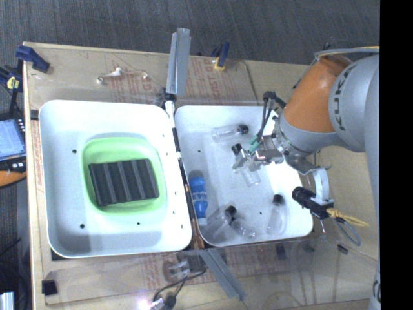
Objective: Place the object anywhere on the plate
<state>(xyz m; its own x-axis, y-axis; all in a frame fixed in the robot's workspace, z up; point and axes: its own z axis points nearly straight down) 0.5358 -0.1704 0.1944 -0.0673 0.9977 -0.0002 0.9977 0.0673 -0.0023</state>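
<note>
Camera view finds my hand (248, 157) low in the right bin (293, 228), over a clear bottle (250, 173); whether it grips I cannot tell. Other clear bottles lie near the front wall, a blue bottle (197, 196) by the left wall. The green plate (122, 150), bearing a dark ridged block (122, 181), sits in the left bin (58, 147).

You see the gripper (248, 160) low in the right bin (222, 118), among clear vials; the green plate (122, 148) sits in the left bin (58, 173). A blue bottle (198, 196) lies by the divider.
</note>
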